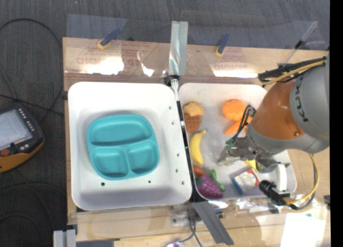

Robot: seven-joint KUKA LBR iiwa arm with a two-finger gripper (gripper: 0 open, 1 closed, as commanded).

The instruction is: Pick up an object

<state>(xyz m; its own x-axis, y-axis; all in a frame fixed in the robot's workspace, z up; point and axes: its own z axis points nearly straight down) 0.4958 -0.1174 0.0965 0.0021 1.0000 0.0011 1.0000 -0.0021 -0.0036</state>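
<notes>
Two bins: the left holds a teal tray (123, 145), the right a banana (197, 147) by the divider and the pincer (231, 152), grip state untellable, which should descend squarely over one isolated item.

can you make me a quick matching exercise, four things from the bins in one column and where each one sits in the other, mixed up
Things:
1. teal divided tray
2. banana
3. purple grapes
4. orange fruit

Places:
a. right bin, near its front-left corner
b. left bin, in the middle
c. right bin, toward the back
d. right bin, along its left wall, about halfway

Pairs: 1-b, 2-d, 3-a, 4-c
</notes>
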